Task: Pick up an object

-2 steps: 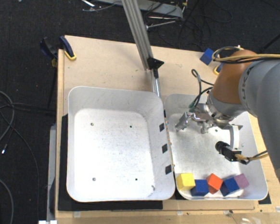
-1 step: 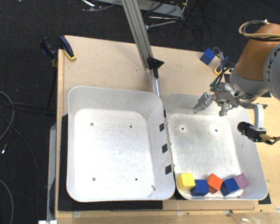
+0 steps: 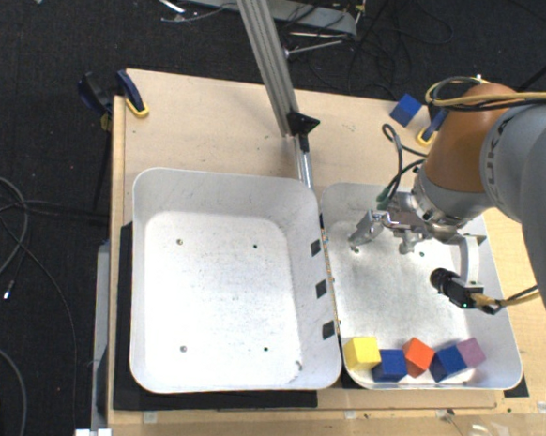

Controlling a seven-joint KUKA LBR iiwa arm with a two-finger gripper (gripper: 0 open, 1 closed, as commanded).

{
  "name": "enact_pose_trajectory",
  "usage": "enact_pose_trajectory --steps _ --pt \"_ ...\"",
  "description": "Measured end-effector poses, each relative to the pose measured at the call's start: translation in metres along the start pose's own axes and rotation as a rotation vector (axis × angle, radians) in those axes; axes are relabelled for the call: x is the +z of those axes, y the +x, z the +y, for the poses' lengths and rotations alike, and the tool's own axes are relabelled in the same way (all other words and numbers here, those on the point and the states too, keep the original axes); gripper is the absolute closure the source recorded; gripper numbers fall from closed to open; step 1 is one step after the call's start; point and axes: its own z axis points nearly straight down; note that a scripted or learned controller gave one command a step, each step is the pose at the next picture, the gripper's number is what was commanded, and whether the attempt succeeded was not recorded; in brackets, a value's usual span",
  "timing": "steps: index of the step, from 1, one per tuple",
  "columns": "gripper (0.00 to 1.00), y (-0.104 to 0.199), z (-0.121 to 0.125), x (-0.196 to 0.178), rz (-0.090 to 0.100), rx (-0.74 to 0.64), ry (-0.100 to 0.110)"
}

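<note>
Light is even and fairly bright across the left bin, whose white floor shows no strong glare. Soft, faint shadows sit under its rim. Beyond it the dark floor stays dim. Focus is slightly soft, edges mildly grainy.

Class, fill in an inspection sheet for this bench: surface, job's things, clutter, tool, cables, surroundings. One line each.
Surface: wooden bench bearing the left bin and the right bin.
Job's things: yellow block, two blue blocks, orange block and purple block, bunched along the right bin's near edge.
Clutter: another blue block on the bench behind the bins.
Tool: tool over the right bin's far part, holding nothing.
Cables: yellow and black leads on the arm.
Surroundings: dark carpet, loose wires.
</note>
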Motion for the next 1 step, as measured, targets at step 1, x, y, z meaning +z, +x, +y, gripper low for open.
enact_pose_trajectory --steps 1 --pt "0.0 -0.0273 -0.0089 0.0085 -0.003 0.007 -0.004"
